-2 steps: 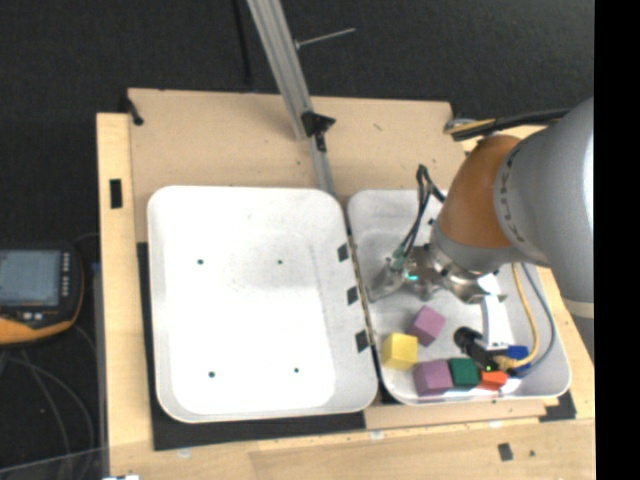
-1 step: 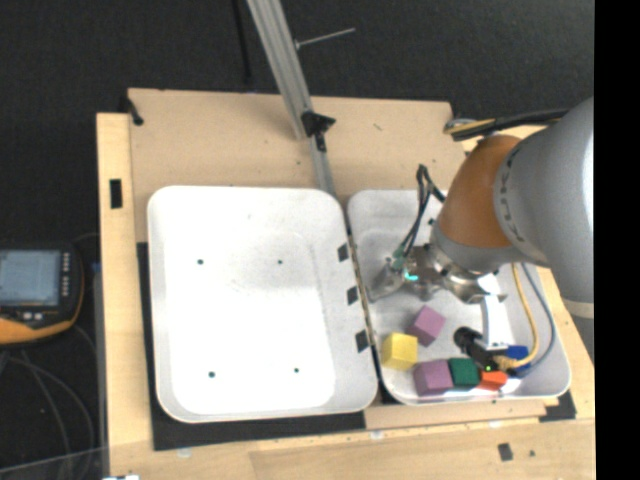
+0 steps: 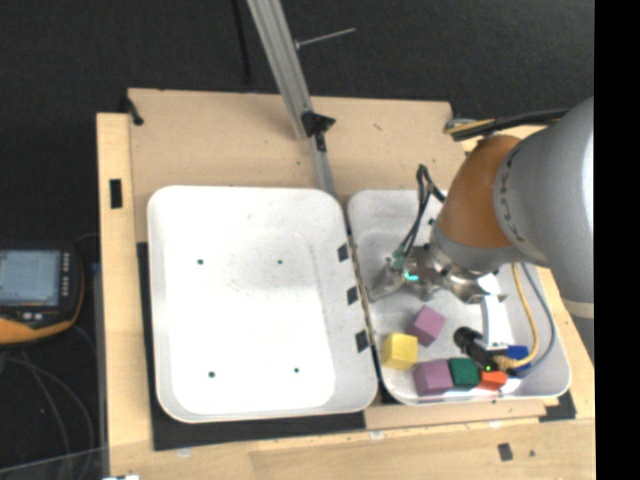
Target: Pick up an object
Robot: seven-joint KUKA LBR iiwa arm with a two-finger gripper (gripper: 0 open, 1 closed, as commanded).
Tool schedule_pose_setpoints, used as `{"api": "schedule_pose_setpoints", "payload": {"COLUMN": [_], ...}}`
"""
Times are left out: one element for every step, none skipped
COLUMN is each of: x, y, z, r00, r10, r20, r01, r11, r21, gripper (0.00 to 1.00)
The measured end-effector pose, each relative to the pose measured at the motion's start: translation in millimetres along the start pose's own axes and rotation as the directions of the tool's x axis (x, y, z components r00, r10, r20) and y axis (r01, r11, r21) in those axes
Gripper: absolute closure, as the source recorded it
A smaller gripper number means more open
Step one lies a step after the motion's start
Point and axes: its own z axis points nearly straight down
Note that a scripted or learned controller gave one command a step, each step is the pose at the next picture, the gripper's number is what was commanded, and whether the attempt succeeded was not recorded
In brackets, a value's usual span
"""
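Observation:
My gripper (image 3: pixel 389 276) hangs low over the left part of the right bin (image 3: pixel 385 213), close to its left wall. Nothing shows between it and the bin floor. A light purple block (image 3: pixel 428 324) lies just below and right of the gripper. A yellow block (image 3: pixel 402 350) sits nearer the front. Along the bin's front wall lie a darker purple block (image 3: pixel 433 377), a green block (image 3: pixel 464 372), a small orange piece (image 3: pixel 488 384) and a small blue piece (image 3: pixel 515 352).
The left bin (image 3: pixel 250 298) lies beside the right one, and their walls meet near the gripper. A slanted metal pole (image 3: pixel 290 68) rises behind the bins. A handheld device (image 3: pixel 35 283) rests off the bench at the left.

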Motion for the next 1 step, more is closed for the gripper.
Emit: {"api": "schedule_pose_setpoints", "payload": {"x": [30.0], "y": [31.5], "z": [-104.0], "r00": [1.0], "r10": [-0.023], "r20": [-0.001], "r01": [0.023], "r11": [1.0], "r21": [-0.002], "gripper": [0.0]}}
